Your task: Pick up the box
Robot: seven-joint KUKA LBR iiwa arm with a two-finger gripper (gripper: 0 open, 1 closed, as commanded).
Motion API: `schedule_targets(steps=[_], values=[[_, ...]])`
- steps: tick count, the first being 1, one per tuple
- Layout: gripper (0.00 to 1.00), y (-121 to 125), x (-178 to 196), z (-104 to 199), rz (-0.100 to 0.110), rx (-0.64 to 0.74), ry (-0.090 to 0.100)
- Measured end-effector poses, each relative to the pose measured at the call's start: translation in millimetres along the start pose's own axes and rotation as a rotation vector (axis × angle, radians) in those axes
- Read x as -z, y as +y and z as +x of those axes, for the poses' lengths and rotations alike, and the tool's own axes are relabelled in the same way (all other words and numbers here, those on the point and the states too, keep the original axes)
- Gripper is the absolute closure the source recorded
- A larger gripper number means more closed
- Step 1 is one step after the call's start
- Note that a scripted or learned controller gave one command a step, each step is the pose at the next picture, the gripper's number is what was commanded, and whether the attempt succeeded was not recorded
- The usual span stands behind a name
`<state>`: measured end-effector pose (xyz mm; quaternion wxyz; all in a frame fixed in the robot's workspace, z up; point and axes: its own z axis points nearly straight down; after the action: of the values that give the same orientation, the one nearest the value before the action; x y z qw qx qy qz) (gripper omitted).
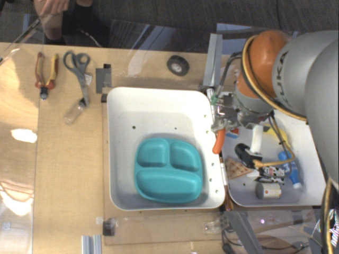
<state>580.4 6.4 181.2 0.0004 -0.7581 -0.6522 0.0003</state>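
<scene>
The fingers point(229, 121) sit under the wrist, low over the upper left corner of the right bin point(312, 197), and the wrist body hides them from the camera, so I cannot tell how far open they are or whether they hold anything. Nothing is seen hanging below the wrist.

Just beside this place, an orange stick point(217, 142) leans on the wall between the two bins. A little further into the right bin lie a black piece point(243, 152), a white tube point(257, 139) and a blue item point(291, 174), close together.

The box is, I think, the flat brown patterned piece point(235, 168) near the left wall of this bin, but I am not sure; a small pale block point(270, 191) near the front edge is also possible. Both lie flat on the bin floor and apart from the wrist. In my judgement the arm point(302, 62) is low here because it is searching among the crowded things, and the box is not yet lifted. The crowding may make a clean grasp difficult.

The left bin point(119, 142) holds a teal divided plate point(169, 169). On the surface point(69, 168) to the left, scissors point(79, 70) and pliers point(45, 73) lie well apart from both bins, probably just put aside.
</scene>
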Motion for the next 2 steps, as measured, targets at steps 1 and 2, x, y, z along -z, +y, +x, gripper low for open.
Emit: schedule_targets(steps=[1,2], values=[[1.0,20,180,-75,-0.009,0.068,0.0],[1.0,9,11,-20,-0.002,0.016,0.001]])
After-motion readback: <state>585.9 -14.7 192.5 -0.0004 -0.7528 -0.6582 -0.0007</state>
